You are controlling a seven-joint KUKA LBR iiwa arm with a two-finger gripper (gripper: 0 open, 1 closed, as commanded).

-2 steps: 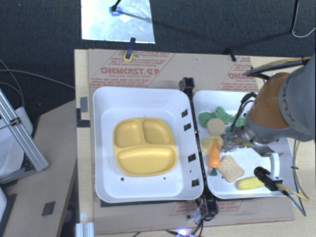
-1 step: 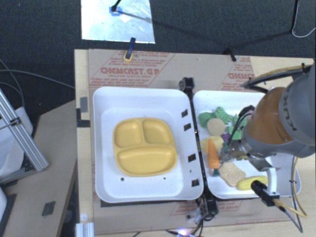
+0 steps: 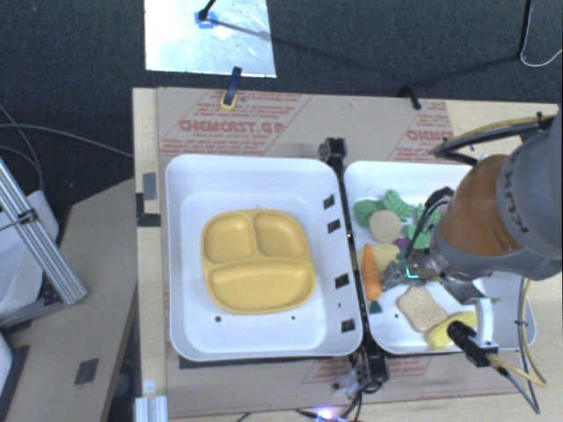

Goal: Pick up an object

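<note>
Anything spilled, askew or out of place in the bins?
Nothing stands out. The yellow divided plate sits flat in the left bin. The toy food, with the carrot, bread slice and green leafy piece, is clustered inside the right bin under the arm; nothing is over a rim.

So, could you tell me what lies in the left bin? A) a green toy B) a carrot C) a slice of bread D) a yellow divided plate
D: the yellow plate sits alone in the left bin; the carrot and bread lie in the right bin.
</note>
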